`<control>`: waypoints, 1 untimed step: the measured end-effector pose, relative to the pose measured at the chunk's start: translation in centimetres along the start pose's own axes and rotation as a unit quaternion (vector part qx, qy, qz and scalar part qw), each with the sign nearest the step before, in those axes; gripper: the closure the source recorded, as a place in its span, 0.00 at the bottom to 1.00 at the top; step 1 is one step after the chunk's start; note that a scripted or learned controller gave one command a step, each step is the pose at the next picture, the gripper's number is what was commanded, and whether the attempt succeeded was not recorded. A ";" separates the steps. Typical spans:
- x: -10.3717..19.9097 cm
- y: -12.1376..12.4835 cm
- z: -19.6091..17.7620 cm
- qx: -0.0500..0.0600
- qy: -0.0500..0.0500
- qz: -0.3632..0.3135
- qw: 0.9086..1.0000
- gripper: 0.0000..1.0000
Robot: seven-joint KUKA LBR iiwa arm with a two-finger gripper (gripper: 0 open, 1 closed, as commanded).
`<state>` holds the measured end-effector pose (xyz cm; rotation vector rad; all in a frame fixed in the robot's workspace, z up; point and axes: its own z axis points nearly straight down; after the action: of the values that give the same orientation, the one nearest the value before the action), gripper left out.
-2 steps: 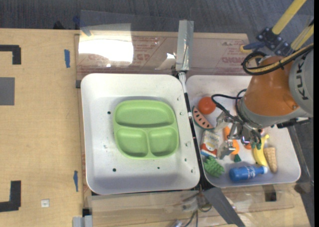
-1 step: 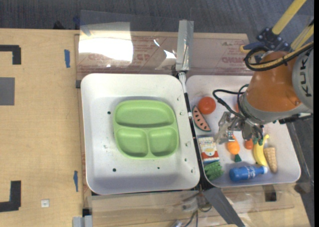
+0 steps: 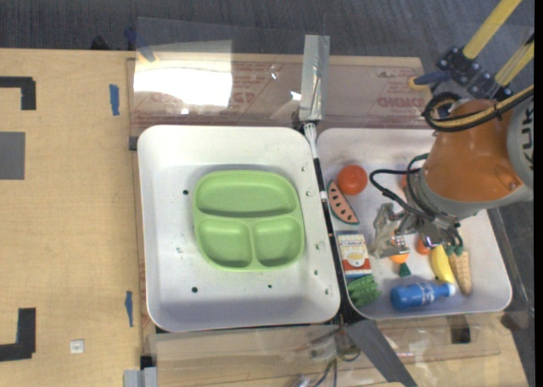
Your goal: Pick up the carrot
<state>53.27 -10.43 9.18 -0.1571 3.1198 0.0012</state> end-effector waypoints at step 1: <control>4.5 -2.4 -0.1 0.002 0.000 -0.161 0.987 1.00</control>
<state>48.98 -13.25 9.17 -0.6576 3.0537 -0.0099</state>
